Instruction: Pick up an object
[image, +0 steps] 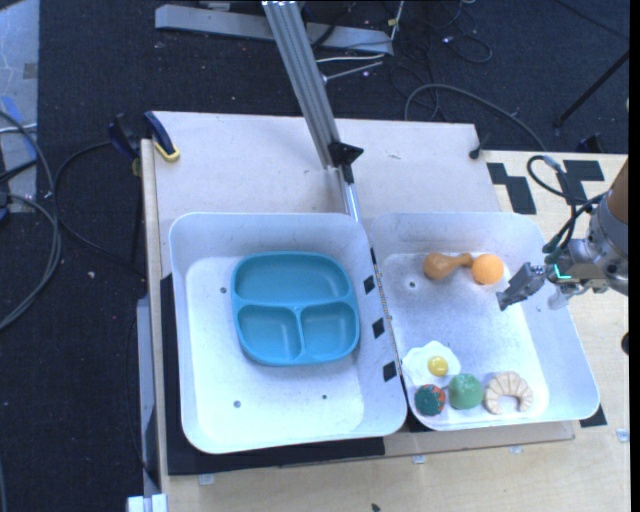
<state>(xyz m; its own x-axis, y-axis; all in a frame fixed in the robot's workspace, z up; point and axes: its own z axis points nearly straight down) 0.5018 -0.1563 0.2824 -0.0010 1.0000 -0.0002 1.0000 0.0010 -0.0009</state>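
My gripper (521, 288) hangs over the right side of the right bin (480, 232), just right of and slightly below an orange ball (487, 269). Its dark fingers point left and down, with nothing visible between them. A tan pear-shaped piece (445, 264) lies to the left of the ball. Along the bin's front edge sit a fried egg (434, 362), a dark green and red ball (430, 398), a green piece (465, 391) and a croissant (509, 392).
The left bin (200, 340) holds a blue three-compartment tray (296, 306). A grey metal pole (312, 90) slants down from the top to the gap between the bins. Cables lie on the dark floor around the bench.
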